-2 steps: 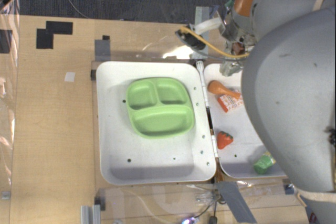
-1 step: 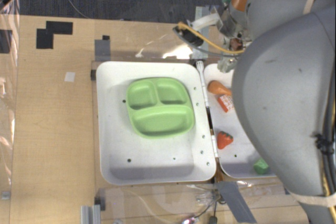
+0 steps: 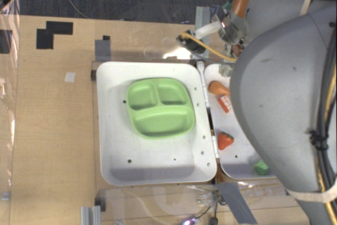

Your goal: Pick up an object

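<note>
Camera view: arm [image 3: 284,113] hides most of right bin [image 3: 237,166].

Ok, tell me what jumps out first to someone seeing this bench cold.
The big grey arm fills the right side, covering much of the right bin. Next, the green divided plate lies alone in the left bin. Small orange, red and green items sit along the right bin's visible strip.
</note>
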